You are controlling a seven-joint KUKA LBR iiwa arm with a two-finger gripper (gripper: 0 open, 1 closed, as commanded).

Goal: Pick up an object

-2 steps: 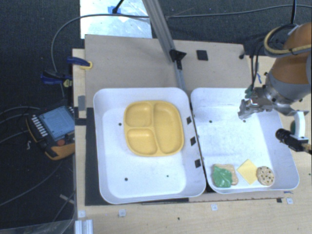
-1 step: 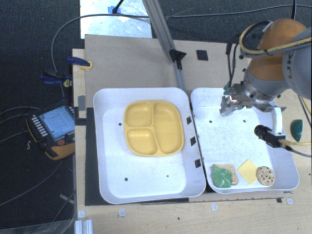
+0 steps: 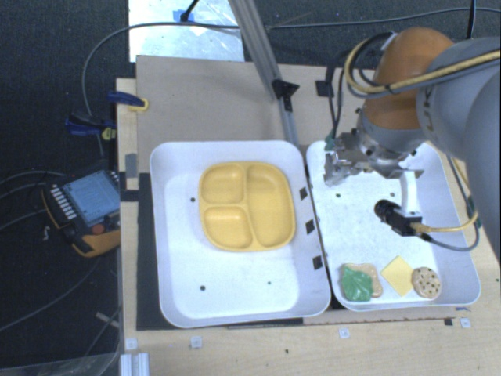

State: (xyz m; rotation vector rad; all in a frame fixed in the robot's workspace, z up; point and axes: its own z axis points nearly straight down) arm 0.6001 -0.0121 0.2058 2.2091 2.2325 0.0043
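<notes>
Yellow, thin and probably light, the cheese slice [image 3: 398, 275] at the right bin's [image 3: 344, 233] five o'clock looks best pinched across its edges. Whether the gripper [image 3: 338, 165] is spread or pressed together, I cannot tell.

Three candidates for you, all flat along the right bin's near edge, well clear of the gripper [image 3: 335, 171] and toward the camera from it: green-topped toast piece [image 3: 359, 282], yellow cheese square [image 3: 398, 276] turned diamond-wise just beside it, round speckled cookie [image 3: 425, 283] touching the cheese.
</notes>
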